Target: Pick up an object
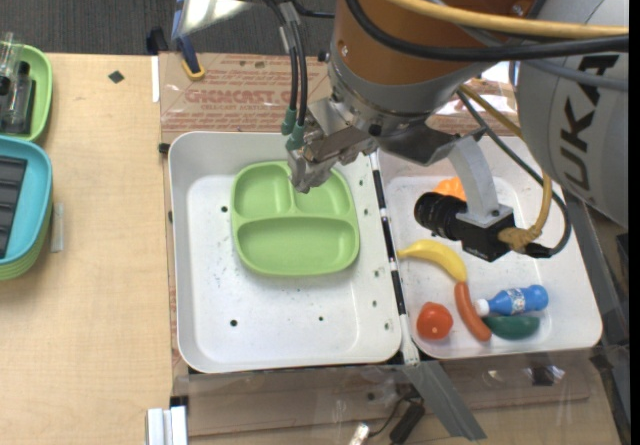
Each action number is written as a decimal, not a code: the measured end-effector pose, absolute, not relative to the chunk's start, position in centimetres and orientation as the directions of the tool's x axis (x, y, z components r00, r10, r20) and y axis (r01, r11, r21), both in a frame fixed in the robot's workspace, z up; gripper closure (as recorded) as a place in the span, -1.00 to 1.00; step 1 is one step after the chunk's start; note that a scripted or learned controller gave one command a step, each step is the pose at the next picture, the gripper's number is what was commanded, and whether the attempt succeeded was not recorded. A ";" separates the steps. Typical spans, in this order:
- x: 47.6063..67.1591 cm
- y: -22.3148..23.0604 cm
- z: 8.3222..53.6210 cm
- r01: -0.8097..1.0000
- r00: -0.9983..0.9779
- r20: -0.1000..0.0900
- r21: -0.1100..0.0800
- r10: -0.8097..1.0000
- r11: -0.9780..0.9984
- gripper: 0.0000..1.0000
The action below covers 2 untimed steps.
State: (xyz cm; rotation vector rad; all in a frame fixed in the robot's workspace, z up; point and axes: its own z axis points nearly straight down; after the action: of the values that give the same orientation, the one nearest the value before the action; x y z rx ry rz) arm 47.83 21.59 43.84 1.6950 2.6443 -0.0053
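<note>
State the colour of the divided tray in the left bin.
Light green tray, clearest in the camera view.

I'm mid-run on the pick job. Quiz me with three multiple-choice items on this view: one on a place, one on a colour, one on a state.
1. Where does the green divided plate lie?
A. left bin
B. right bin
C. on the wooden bench

2. What colour is the cap of the small bottle?
A. red
B. blue
C. yellow

3. How does the pincer stand to the plate?
A. far off over the right bin
B. at the plate's far rim
C. outside both bins

Key: 1 A, the plate lies in the left bin. 2 B, the bottle's right end is blue. 3 B, its tip meets the plate's upper edge.
</note>
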 end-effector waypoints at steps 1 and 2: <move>47.8 21.7 27.6 0.895 -0.445 -0.001 -0.005 0.895 0.445 1.00; 47.8 21.5 44.1 0.802 -0.598 -0.002 -0.002 0.802 0.598 1.00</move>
State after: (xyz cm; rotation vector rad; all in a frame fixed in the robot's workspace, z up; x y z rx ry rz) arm 47.84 21.49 44.11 1.4086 2.8072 -0.0039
